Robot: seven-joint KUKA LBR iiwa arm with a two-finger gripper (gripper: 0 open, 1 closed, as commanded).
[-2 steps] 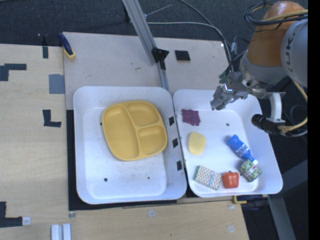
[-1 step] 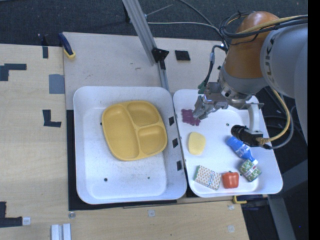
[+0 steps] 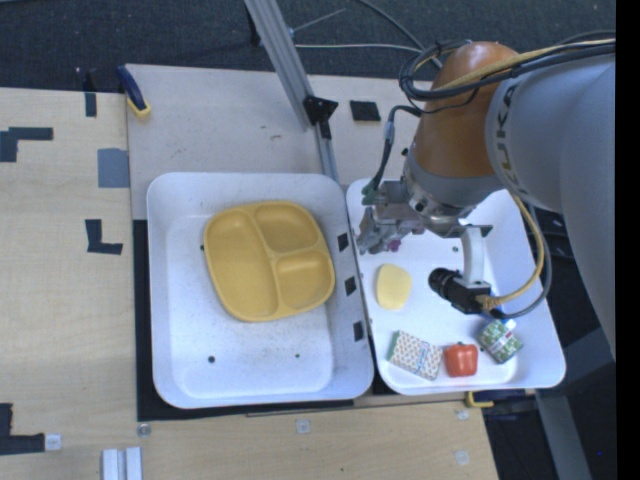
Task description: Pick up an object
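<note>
Two white bins side by side on the table (image 3: 60, 268). In the left bin (image 3: 170, 298), a yellow divided plate (image 3: 268, 260), lying toward that bin's far half, near its right wall. In the right bin (image 3: 535, 353), a pale yellow oval piece (image 3: 393, 286) near the left wall, about midway along it. Toward the near edge, a checkered packet (image 3: 414, 354) at the near left corner, a small red object (image 3: 460, 359) touching its right side, and a green patterned ball-like object (image 3: 500, 340) just beside that on the right. Gripper (image 3: 382, 230) low over the right bin's far left corner, just beyond the yellow oval piece and apart from it. Fingers too dark and crowded by the wrist to read: cannot tell how far apart, nor whether anything is between them. A small purplish spot close by, unclear.
</note>
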